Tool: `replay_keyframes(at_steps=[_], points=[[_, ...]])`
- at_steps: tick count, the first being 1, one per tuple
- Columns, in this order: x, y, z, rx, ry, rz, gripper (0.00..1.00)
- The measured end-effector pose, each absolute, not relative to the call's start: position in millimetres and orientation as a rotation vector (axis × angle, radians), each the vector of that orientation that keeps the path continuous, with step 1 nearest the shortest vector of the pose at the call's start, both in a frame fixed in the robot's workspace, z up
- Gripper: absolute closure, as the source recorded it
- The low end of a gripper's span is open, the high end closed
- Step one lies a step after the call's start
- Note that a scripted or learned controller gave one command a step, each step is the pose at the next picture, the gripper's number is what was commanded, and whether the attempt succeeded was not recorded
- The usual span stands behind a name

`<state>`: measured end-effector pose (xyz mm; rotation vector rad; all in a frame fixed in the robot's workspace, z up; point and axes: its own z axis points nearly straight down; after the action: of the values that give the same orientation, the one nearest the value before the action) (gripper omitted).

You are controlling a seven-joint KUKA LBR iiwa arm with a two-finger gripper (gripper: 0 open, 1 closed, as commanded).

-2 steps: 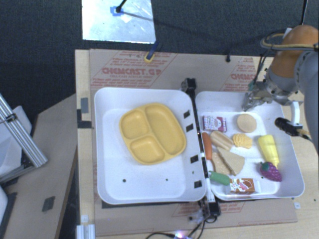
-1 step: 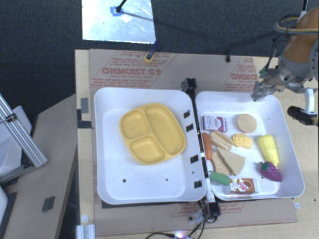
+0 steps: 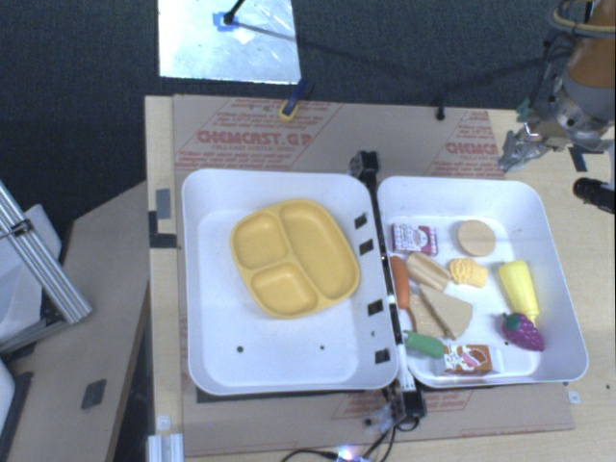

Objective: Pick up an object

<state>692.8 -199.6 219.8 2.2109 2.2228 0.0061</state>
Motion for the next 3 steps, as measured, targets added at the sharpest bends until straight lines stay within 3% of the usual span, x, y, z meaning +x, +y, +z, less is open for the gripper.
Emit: replay_keyframes(at_steps=[1, 3], points=[[693.8, -199, 226, 2.212, 2.225, 0.003, 1.0], [638.0, -124, 235, 2.214, 2.228, 0.001, 1.0]])
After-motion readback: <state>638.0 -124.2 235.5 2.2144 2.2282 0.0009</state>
